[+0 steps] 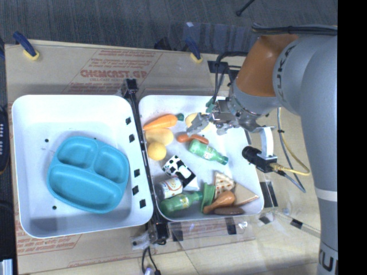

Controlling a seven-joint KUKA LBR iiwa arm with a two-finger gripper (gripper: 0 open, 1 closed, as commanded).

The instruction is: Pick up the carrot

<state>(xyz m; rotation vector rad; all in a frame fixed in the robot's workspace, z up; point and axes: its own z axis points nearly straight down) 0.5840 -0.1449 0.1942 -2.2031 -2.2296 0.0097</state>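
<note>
I see the gripper (205, 121) over the right bin (252, 179), just right of the carrot (160, 121); can't tell whether it's clenched. Green bottle (207, 152) lies just below the gripper.

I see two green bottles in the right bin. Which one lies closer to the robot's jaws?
The lighter green bottle in the bin's middle, just below the gripper. The darker green bottle lies farther off, at the bin's front edge.
</note>
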